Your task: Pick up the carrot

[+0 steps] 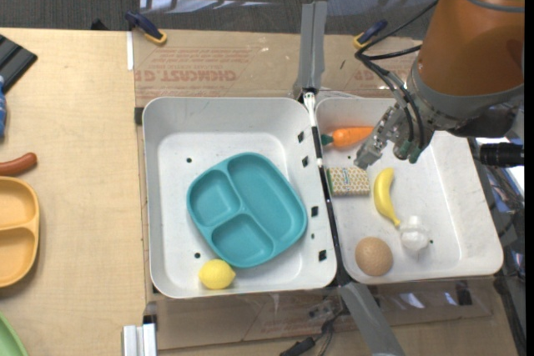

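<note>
Carrot [350, 135] lies at far left corner of right bin [467, 263], near the dividing wall. Gripper [371, 152] hangs just beside it, fingers slightly apart, nothing between them. Banana [385, 196] nearby.

A teal divided plate [245, 208] and a lemon [217, 273] sit in the left bin [167, 125] — the right bin [467, 204] holds a banana [385, 194], a brown egg [374, 255], a patterned sponge [348, 181] and a white lump [414, 235].
</note>
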Robot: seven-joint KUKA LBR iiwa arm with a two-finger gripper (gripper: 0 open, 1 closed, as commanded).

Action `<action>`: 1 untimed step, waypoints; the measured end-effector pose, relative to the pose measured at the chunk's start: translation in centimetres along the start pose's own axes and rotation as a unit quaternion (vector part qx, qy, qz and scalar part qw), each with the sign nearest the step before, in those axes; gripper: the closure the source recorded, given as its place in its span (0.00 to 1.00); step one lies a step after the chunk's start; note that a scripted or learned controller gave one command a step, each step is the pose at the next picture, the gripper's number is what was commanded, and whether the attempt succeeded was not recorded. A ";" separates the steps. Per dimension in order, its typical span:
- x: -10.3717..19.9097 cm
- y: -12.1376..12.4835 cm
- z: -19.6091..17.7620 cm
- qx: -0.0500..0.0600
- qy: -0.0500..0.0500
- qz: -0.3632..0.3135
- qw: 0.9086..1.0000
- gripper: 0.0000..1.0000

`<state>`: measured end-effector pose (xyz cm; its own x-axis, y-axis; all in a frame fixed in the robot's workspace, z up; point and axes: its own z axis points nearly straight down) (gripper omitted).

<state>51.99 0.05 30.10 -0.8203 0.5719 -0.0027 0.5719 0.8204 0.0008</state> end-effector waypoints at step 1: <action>-3.4 1.1 2.8 -0.001 0.000 -0.301 0.954 1.00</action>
<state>55.40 -0.99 27.35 -1.0000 -0.0017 -0.0026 -0.0017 1.0000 0.0006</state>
